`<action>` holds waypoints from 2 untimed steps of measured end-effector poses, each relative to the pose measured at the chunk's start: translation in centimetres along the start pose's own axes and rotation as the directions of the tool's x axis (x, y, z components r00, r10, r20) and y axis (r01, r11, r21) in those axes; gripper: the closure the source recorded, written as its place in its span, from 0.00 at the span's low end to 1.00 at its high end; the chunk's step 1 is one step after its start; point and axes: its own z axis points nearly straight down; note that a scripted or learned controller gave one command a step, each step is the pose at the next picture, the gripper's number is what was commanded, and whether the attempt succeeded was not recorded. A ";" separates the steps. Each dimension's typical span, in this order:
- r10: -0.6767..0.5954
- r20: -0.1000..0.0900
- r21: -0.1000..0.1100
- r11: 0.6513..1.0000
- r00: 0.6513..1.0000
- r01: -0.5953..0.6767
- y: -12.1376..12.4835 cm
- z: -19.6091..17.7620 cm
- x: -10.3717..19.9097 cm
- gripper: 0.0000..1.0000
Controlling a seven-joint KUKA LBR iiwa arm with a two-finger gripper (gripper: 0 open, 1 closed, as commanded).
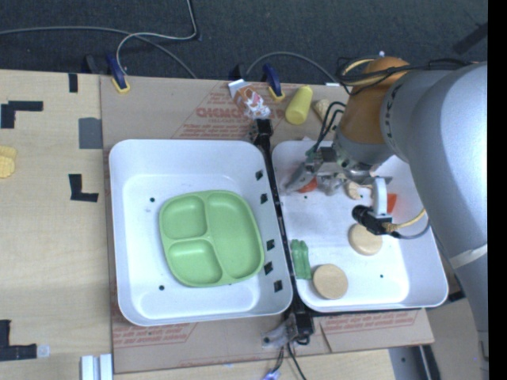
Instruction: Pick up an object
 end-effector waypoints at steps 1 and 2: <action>0.001 0.001 0.000 1.000 1.000 -0.001 2.7 0.1 0.0 0.00; -0.001 0.001 0.000 1.000 1.000 0.001 2.7 -0.9 0.0 1.00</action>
